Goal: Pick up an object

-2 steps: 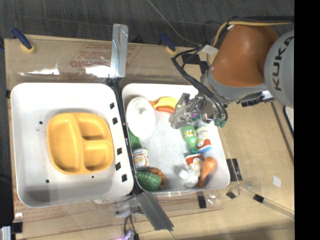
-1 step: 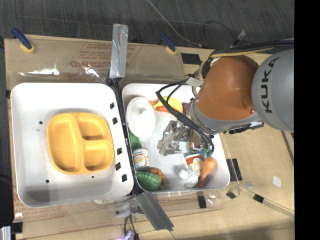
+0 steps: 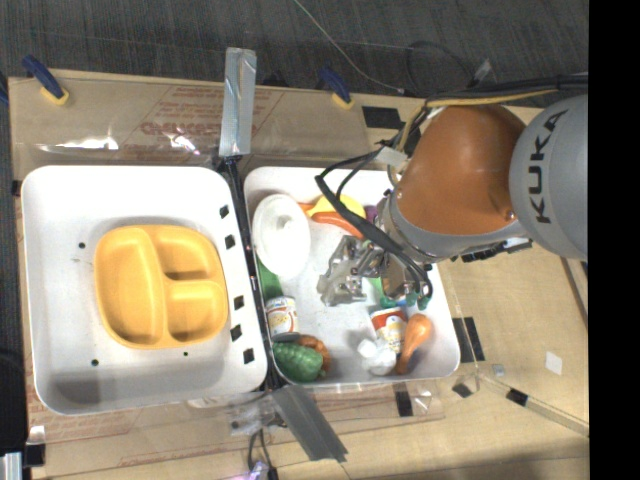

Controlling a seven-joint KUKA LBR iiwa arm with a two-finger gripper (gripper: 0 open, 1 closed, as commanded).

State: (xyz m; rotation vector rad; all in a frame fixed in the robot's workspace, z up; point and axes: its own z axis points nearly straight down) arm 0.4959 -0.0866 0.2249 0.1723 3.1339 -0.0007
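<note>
My gripper (image 3: 343, 276) hangs low over the middle of the right bin (image 3: 345, 363), below the arm's orange band. Its metal fingers point down and to the left above bare bin floor. Around it lie a white bowl (image 3: 281, 230), a small can (image 3: 281, 317), a green vegetable (image 3: 297, 359), a small red-and-white pot (image 3: 389, 323) and an orange carrot (image 3: 415, 336). Behind the gripper, a yellow and orange item (image 3: 335, 212) is partly hidden by the arm. I see nothing clearly between the fingers.
The left bin (image 3: 60, 268) holds a yellow divided tray (image 3: 160, 284). A black divider strip (image 3: 243, 268) runs between the bins. Black cables (image 3: 345, 173) loop from the arm over the right bin's far side. A crumpled white item (image 3: 374, 353) sits near the carrot.
</note>
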